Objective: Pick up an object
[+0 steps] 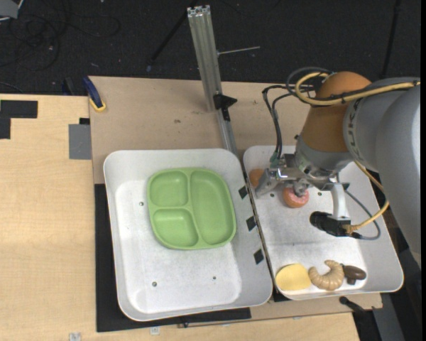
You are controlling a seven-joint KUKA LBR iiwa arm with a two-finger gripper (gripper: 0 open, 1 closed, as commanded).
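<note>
1. Two white bins sit side by side on the bench: you see the left bin (128, 275) and the right bin (383, 261).
2. Your arm (341, 119) comes in from the right and bends down over the right bin. It is grey with an orange band.
3. Look at the gripper (296, 185). It hangs low over the far part of the right bin, right above a pink round thing (295, 197).
4. The pink round thing sits just under the tool's tip. You cannot tell if the tool touches it or holds it, because the wrist hides that spot.
5. A small orange thing (255, 177) lies by the left wall of the right bin, just beside the tool.
6. At the near edge of the right bin lie a yellow round thing (293, 278), a tan curly thing (328, 275) and a small brown thing (354, 272), all close together.
7. A green tray (192, 208) with three parts lies flat in the left bin, well apart from the tool.
</note>
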